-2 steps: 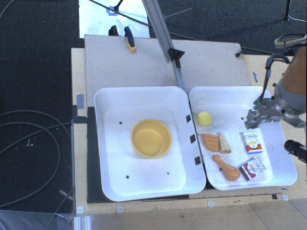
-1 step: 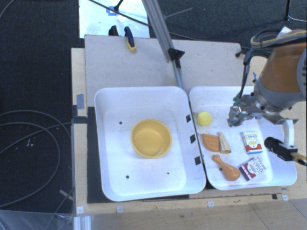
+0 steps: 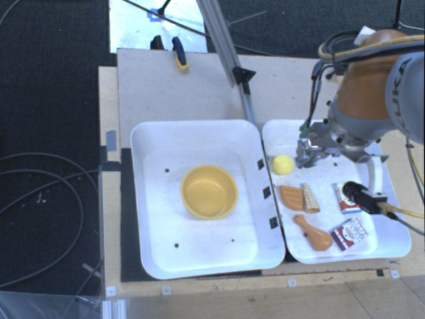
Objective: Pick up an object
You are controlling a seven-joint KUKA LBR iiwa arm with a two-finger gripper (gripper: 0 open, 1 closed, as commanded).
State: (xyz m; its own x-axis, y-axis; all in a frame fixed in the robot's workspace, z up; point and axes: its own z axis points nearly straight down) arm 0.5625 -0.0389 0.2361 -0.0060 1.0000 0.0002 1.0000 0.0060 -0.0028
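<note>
My gripper point(image 3: 307, 154) hangs over the back part of the right bin point(image 3: 398, 244), just right of a small yellow ball point(image 3: 283, 165). In front of it lie an orange wedge point(image 3: 290, 197) with a tan block point(image 3: 310, 198) against it. An orange drumstick-shaped toy point(image 3: 313, 233) rests near the bin's front. A red and white packet point(image 3: 350, 233) and a smaller red and white box point(image 3: 345, 198) lie at the right. Nothing is seen between the fingers.
The left bin point(image 3: 159, 244) holds a yellow bowl point(image 3: 210, 191). A slanted metal pole point(image 3: 226, 42) crosses the bench behind the bins. A black fitting with a cable point(image 3: 364, 198) sits over the right bin's right side. A yellow-handled clamp point(image 3: 180, 53) lies at the back.
</note>
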